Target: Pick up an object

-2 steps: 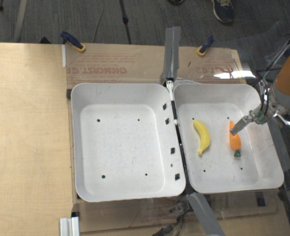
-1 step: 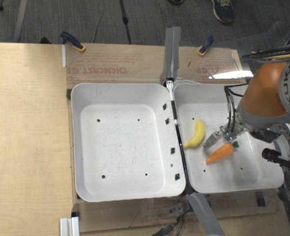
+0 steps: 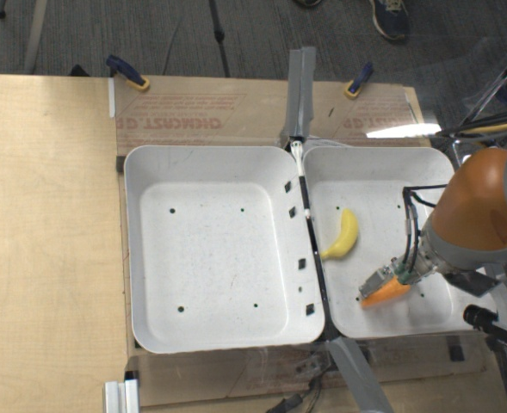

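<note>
Orange carrot [image 3: 385,291] sits right at our gripper [image 3: 399,271], low in the right bin [image 3: 382,166], toward its near wall. We read the gripper tip as touching or just over the carrot's right end; the grey bits beside the carrot's left end could be fingers or part of the tool, too small to call. We cannot tell whether the gripper is spread or pinching, so we don't claim a hold

Outward from there: black cable loops up along the wrist, the orange band [image 3: 477,198] bulges above it, and the arm comes in from the right side over the bin's right wall

Yellow banana [image 3: 343,235] lies left and up from the carrot, near the divider between bins, apart from the gripper and not in play. Left bin [image 3: 150,175] carries nothing we need

Step in hand, as we judge it: grasp stage on the carrot, tool down at object level, lift not yet done since the carrot looks to be resting on the bin floor

Next move calls for a confirmed squeeze across the carrot's narrow axis, then a straight vertical lift. Risks we see: contact is near one end, so the carrot may pivot or slip out, and the near wall leaves little room if it gets pushed
</note>
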Available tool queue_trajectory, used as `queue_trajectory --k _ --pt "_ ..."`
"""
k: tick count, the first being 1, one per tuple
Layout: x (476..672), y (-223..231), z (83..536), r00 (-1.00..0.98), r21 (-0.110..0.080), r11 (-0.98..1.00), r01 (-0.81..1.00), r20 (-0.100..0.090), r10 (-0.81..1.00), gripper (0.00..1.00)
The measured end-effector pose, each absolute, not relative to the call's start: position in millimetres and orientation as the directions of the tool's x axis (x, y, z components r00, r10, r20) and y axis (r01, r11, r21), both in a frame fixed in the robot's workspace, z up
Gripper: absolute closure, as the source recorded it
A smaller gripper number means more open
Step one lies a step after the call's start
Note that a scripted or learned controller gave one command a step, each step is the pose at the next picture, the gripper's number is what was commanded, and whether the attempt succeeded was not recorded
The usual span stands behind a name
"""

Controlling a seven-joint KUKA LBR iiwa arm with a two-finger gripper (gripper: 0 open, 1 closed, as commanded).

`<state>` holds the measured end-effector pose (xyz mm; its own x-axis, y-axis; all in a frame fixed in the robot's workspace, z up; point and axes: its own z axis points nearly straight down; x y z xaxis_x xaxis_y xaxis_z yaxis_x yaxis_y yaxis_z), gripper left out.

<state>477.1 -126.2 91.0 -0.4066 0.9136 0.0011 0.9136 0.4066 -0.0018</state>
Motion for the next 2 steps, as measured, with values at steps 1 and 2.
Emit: queue_trajectory --k 1,2 --pt "478.1 -126.7 99.9 -0.404 0.0 0.404 0.915 0.0 0.915 1.0" --pt "523.3 -133.4 258.5 -0.406 0.001 0.406 0.914 -0.003 0.914 1.0"
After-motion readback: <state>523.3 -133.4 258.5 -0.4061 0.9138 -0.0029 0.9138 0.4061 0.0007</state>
